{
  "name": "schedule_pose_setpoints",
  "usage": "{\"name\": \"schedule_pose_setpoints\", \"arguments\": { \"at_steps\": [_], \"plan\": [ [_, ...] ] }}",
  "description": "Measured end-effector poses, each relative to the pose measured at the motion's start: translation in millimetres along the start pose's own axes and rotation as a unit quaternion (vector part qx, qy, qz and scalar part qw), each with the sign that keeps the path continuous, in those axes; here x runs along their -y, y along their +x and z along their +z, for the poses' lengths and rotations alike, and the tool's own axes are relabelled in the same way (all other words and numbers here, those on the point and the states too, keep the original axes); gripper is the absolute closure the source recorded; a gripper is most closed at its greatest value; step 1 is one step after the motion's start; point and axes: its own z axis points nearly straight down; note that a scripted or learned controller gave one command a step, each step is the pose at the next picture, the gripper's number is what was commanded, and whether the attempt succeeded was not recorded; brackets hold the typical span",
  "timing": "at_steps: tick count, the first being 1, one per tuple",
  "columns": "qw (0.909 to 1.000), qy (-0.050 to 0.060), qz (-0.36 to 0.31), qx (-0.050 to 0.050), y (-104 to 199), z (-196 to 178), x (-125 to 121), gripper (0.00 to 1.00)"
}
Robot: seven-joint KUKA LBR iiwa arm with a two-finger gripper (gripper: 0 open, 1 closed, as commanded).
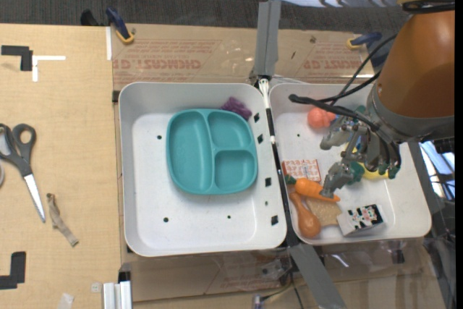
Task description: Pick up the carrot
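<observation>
From my remote seat I look down at a slant on two shallow white bins side by side. The left bin (137, 177) holds a teal divided plate (213, 151) with a small purple thing (236, 107) just behind it. The right bin (416, 217) is where the work is.

The carrot (309, 188) lies in the right bin toward its near left part, a short orange piece whose long axis runs roughly left to right, tilting slightly down toward the right. Its right end sits right at the tip of the gripper (334, 183). The carrot's body therefore lies to the left of the fingertips, not between them. I cannot tell from this angle whether the fingers are open or closed, since the metal parts overlap in a cluster, and I see nothing clearly clamped.

Around the carrot: a red and white card (304, 170) just behind it, a brownish-orange pear-shaped thing (306, 217) just in front, a pale sponge-like pad (327, 213) beside that, and a black and white block (359, 218) farther right. A pink-orange ball (320, 118) lies well behind.

My judgement: the grasp turns on shifting the fingers left, so they straddle the carrot across its short width.
</observation>
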Motion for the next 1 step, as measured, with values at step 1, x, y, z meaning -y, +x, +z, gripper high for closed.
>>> {"name": "schedule_pose_setpoints", "arguments": {
  "at_steps": [1],
  "plan": [
    [0.9999, 0.0, -0.011, -0.001, -26.5, 85.1, 15.8, 0.0]
  ]
}}
